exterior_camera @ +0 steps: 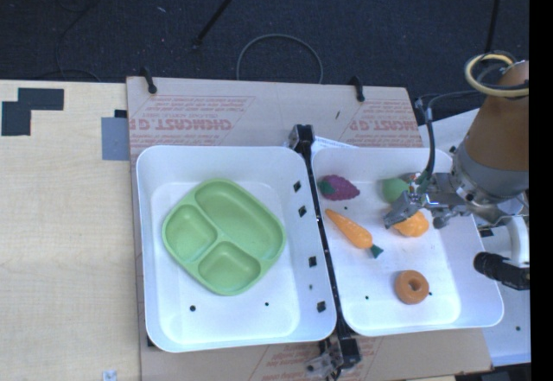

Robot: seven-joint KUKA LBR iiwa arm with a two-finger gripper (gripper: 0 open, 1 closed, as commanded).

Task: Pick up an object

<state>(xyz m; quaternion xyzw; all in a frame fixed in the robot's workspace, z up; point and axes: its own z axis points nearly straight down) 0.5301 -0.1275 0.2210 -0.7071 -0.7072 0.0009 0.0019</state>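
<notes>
While the gripper [413, 209] sits low in the right bin [471, 306], it hovers right at an orange round object [414, 225], metal fingers over the object's upper-left edge; contact or grasp can't be confirmed from this angle, and finger state can't be read either. That orange object lies in the bin's upper-right area, just below a green round item [395, 187] that is partly hidden by the gripper hardware. Left of it, a toy carrot [351, 230] lies diagonally, green tip pointing down-right, near but apart from the orange object. A purple grape-like piece [339, 188] sits above the carrot near the bin's upper-left corner. A brown donut [412, 287] rests lower in the bin, well apart from the rest. Arm body [497, 133] enters from the right, orange band visible above the grey wrist. In the left bin [173, 323], a green three-compartment plate [224, 235] lies flat and rotated, roughly centred. Both bins rest side by side on a cardboard sheet [259, 107] with red printed lettering, black clips along the divider between them.
</notes>
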